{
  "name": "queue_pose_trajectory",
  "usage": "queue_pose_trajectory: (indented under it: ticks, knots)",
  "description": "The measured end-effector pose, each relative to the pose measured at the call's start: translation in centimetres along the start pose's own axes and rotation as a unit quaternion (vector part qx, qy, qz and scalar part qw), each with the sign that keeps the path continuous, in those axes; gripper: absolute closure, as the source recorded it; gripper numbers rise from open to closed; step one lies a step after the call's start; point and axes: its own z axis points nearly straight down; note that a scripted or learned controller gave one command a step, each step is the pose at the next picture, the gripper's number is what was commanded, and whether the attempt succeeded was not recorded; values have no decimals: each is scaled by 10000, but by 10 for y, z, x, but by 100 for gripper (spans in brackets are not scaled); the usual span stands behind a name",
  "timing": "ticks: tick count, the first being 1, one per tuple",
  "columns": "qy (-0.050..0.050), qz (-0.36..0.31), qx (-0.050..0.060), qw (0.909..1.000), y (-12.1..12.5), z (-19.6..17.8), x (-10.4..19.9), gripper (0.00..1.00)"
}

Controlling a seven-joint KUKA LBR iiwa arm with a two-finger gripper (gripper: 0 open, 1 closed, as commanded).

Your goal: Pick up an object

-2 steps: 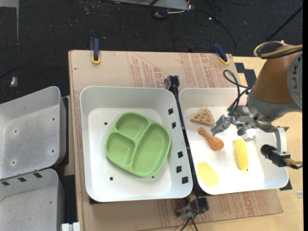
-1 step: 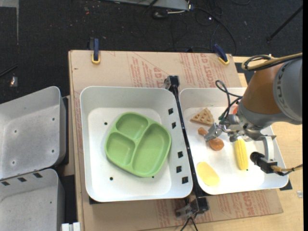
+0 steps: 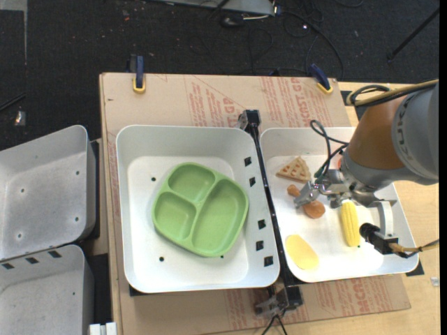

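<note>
- The gripper [image 3: 307, 194] hangs low in the right bin [image 3: 412, 264], right beside a small brown sausage [image 3: 315, 210].
- I cannot tell if it is released or clenched.
- The sausage looks light, smooth and a bit slippery. Best to pinch it across its middle.
- Its long side runs nearly left to right.
- A corn cob [image 3: 348, 223], a waffle slice [image 3: 295, 169] and a yellow piece [image 3: 302, 252] lie near.

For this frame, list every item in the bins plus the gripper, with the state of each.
Green divided plate: flat in left bin, nothing on it.
Waffle wedge: lying in right bin.
Orange-brown piece: beside the gripper.
Corn cob: lying flat.
Yellow oval piece: lying flat.
Gripper: low over right bin.
</note>
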Motion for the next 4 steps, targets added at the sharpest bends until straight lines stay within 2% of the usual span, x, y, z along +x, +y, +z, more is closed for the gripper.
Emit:
queue_pose_trajectory:
  ticks: [1, 3, 4]
  knots:
    - [-3, 7, -12, 10000, 1, -11, 0, 100]
    - [-13, 4, -39, 10000, 1, -104, -11, 100]
    - [-10, -18, -39, 10000, 1, -149, -6, 100]
